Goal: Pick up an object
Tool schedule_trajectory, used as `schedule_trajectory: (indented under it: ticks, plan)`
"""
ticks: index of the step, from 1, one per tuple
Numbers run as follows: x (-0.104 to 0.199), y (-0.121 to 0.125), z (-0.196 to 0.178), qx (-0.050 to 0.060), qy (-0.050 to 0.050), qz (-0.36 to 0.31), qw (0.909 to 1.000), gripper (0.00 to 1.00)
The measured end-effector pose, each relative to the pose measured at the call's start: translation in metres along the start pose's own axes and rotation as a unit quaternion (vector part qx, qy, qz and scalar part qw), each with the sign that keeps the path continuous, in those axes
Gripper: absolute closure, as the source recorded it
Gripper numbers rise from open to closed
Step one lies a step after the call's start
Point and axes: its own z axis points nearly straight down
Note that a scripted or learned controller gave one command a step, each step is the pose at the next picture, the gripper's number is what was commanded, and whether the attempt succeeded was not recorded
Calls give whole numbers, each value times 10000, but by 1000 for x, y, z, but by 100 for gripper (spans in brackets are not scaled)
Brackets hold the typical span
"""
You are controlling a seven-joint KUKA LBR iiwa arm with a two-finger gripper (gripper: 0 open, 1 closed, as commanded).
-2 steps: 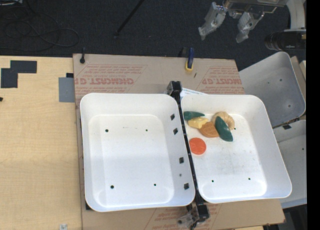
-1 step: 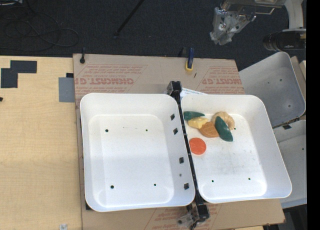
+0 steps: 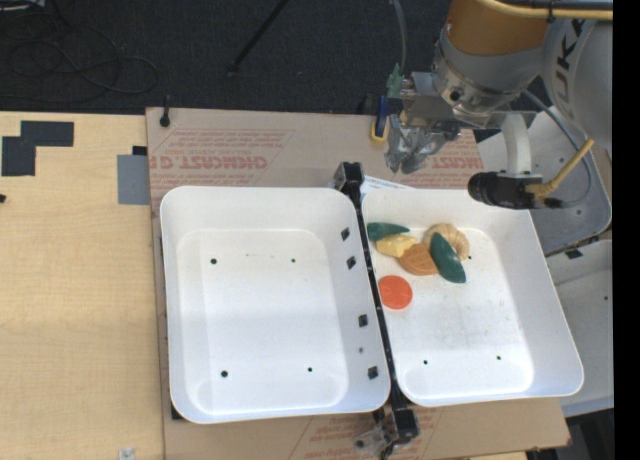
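The right bin [image 3: 520, 348] holds a small cluster near its far left part: a dark green piece [image 3: 386, 231], a yellow piece [image 3: 395, 245], an orange-brown piece [image 3: 419, 262], a tan piece [image 3: 447, 238] and a teal oblong piece [image 3: 449, 265]. A flat orange-red disc [image 3: 396, 293] lies just in front of them. My gripper [image 3: 408, 160] hangs above the far rim of the right bin, behind the cluster and well clear of it. Nothing shows between its fingers.
The left bin [image 3: 200, 348] stands beside the right one, with a black divider strip [image 3: 362, 278] along their shared edge. Both rest on a cardboard sheet [image 3: 230, 153] on a pale wooden bench [image 3: 70, 298]. Cables lie on the dark floor behind.
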Motion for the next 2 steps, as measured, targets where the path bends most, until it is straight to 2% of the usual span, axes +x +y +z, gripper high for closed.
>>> schedule_trajectory:
  ticks: [1,2]
  plan:
    - [84,19,113,-23,10,-39,10000,100]
    - [103,23,158,-54,2,-13,10000,100]
